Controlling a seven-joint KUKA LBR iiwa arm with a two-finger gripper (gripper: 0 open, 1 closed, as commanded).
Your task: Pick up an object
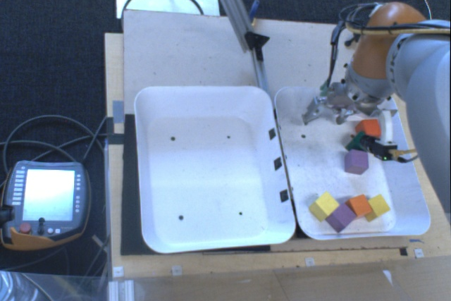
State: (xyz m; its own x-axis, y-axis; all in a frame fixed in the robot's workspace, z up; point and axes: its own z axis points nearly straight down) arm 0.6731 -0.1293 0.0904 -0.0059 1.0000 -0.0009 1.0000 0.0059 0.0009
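Judging from the spread fingers of the gripper [325,111], between which nothing is seen, the pick is taken as not yet made, so choosing, closing on and lifting a block are all left. The purple cube [356,161] lies nearest, below and to the right of the gripper, with a row of yellow, purple and orange blocks [349,206] farther below at the right bin [303,173]'s near rim. Bare floor is seen directly beneath the gripper, while the bin's left wall stands close beside it.
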